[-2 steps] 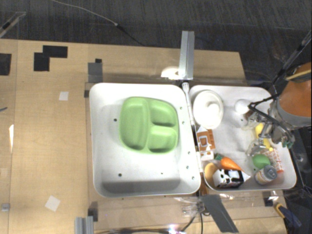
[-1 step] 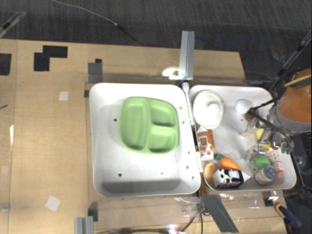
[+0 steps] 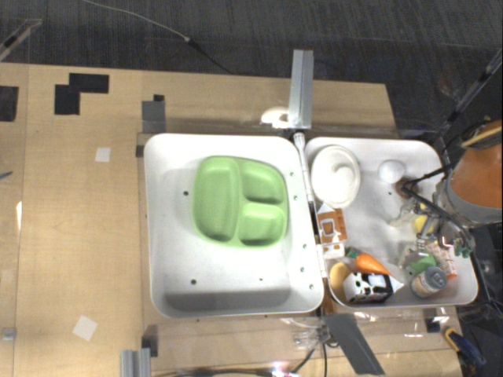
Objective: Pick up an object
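**Arm hanging over the right bin's far edge, nothing visibly in hand**

I am watching the arm reaching in from the right, its orange band sitting over the outer edge of the right bin. Below the band, cables and hardware are crowding the wrist, and the gripper is getting lost in that clutter, so I cannot tell its state or whether it has hold of anything.

The pickable things are all lying in the right bin, which I am reading as the reason the arm is working there. A white bowl is sitting at the back corner beside the divider, with a small white round piece near it. Along the front wall, an orange carrot-like toy is resting against a black-and-white item, probably slid down into a loose pile. A small jar-like object is lying closest beneath the wrist, so I am judging it the likeliest target.

The left bin is carrying a green divided tray, well apart from the arm.
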Controlling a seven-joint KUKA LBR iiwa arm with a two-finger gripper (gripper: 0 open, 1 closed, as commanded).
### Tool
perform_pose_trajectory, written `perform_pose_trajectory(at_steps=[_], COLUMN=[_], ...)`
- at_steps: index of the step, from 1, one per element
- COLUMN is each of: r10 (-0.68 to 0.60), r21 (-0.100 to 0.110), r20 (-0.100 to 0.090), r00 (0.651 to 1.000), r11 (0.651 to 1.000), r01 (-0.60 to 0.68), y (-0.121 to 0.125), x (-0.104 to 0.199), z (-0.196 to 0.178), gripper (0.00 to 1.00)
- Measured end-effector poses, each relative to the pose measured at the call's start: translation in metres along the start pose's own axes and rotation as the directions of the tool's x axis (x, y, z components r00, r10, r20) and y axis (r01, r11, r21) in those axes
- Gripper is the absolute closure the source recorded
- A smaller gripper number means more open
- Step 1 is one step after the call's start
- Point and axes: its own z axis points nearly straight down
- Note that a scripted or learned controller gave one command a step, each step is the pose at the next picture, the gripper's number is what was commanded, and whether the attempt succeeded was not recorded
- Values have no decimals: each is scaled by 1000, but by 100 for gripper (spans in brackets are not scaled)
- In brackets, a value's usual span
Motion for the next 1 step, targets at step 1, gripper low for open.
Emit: perform_pose_trajectory(at_steps=[1], r10=[66], r21=[0], r20=[2], r00=[998], r11=[998], r01=[-66], y=[-5], x=[31], z=[-1], gripper=[0])
